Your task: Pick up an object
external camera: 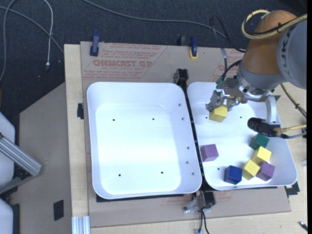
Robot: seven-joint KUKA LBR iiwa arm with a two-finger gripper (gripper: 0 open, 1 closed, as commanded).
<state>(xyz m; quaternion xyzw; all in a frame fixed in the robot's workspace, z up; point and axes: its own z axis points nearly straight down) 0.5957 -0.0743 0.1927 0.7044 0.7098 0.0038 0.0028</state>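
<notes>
My gripper (221, 103) hangs over the back left part of the right bin (233, 143). A yellow cube (219, 114) sits directly under the gripper tip, touching or nearly touching it. Whether the cube is gripped is not visible from this angle. A purple cube (209, 152) lies alone toward the bin's left side. Along the front right of the bin are a blue cube (233, 174), two yellow cubes (251, 168) (263, 154), a green cube (259, 141) and another purple cube (266, 170).
The left bin (95, 130) stands beside the right one, and their rims meet at a dark divider (191, 130). Both rest on a cardboard sheet (126, 62) held at the back by blue clamps (95, 43).
</notes>
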